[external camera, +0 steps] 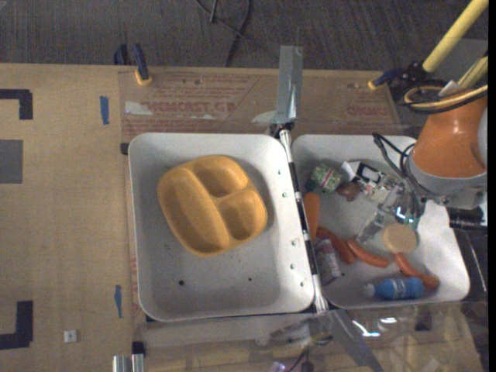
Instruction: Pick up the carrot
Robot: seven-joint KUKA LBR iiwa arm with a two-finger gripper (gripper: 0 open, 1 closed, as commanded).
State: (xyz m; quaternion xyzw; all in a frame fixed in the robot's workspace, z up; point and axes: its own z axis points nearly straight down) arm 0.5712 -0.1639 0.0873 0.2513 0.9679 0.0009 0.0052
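Over the right bin (457, 277) we see the end effector (385, 222) low among the clutter; we cannot tell its state. The carrot (311, 210) lies at that bin's left wall, well apart from it. We should move left, line up across the carrot's narrow width and descend straight. The arm (449, 149) leans in from the right, wrist pointing down-left.
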